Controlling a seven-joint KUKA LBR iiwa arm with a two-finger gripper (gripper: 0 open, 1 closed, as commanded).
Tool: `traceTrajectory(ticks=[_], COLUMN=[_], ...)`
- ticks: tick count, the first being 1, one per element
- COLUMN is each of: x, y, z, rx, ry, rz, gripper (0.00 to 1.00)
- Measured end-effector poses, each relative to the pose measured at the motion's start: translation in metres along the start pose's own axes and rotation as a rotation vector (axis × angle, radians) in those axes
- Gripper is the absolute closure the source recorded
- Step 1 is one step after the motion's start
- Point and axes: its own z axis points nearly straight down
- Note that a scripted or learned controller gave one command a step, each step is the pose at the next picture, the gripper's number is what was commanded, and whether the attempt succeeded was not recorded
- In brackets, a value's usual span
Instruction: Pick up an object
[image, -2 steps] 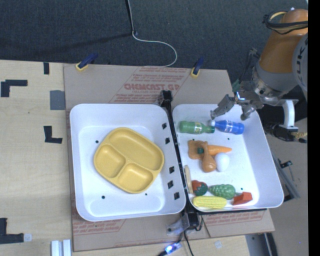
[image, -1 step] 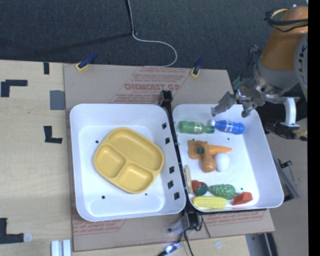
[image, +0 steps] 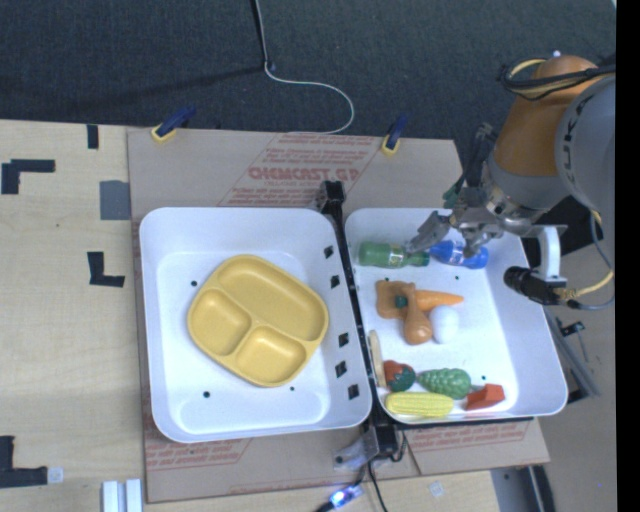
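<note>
KUKA arm leans in over the right bin (image: 520, 345), its hand (image: 452, 236) low at the bin's far end, w/ the green bottle (image: 392, 256) just beside one finger and a blue object (image: 470, 254) right under the other. Fingers look spread, nothing seen between them, so the hand reads as released; no grasp yet, as far as can be judged.

Likely target is one of those two, but which is unclear. That is the risk: bottle and blue object lie close together, so a close could catch both, or nudge the bottle, which lies on its side and may roll toward the bin wall. The orange carrot-shaped toy (image: 425, 300) and white egg-like piece (image: 444, 322) sit just nearer the camera than the hand; a drifting close might push into them. Corn cob (image: 419, 404) and green veg (image: 444, 381) lie well apart at the near end. Yellow divided plate (image: 258, 319) rests in the left bin (image: 170, 300), across the divider.
</note>
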Motion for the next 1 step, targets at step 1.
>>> traceTrajectory(ticks=[1], x=[-0.0010], y=[0.0057], z=[0.0468], rx=[-0.001], ry=[0.000], rz=[0.000], gripper=[0.00])
